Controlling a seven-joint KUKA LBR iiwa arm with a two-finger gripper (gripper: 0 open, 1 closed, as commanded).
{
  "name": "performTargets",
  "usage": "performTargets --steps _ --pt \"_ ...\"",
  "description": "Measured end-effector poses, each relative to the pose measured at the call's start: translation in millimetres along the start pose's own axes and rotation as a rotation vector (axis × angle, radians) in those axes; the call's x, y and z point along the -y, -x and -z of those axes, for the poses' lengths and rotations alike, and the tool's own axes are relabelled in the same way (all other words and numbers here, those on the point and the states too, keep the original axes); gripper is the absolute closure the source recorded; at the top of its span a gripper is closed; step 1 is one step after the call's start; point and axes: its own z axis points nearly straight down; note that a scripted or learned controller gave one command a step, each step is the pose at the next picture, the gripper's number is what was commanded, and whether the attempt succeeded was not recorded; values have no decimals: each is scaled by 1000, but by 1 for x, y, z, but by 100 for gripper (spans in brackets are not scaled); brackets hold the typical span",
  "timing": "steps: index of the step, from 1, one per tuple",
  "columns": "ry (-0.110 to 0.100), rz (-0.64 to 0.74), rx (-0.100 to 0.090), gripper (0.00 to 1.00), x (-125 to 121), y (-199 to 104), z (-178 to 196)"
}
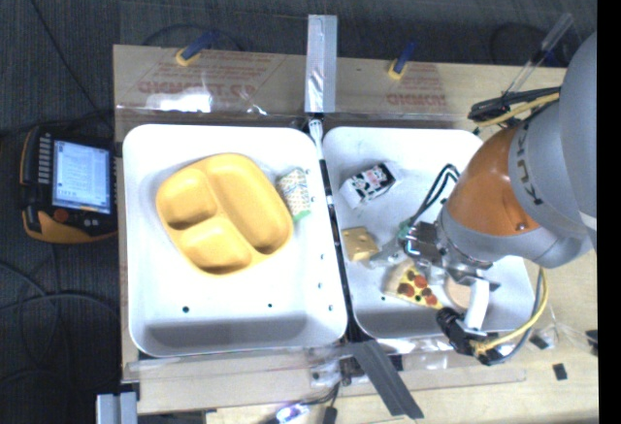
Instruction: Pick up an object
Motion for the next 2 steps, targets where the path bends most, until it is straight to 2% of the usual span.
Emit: performTargets --steps 1,2 --pt "-1 -1 0 100 0 0 9" --pt "-1 -1 0 0 0 0 9"
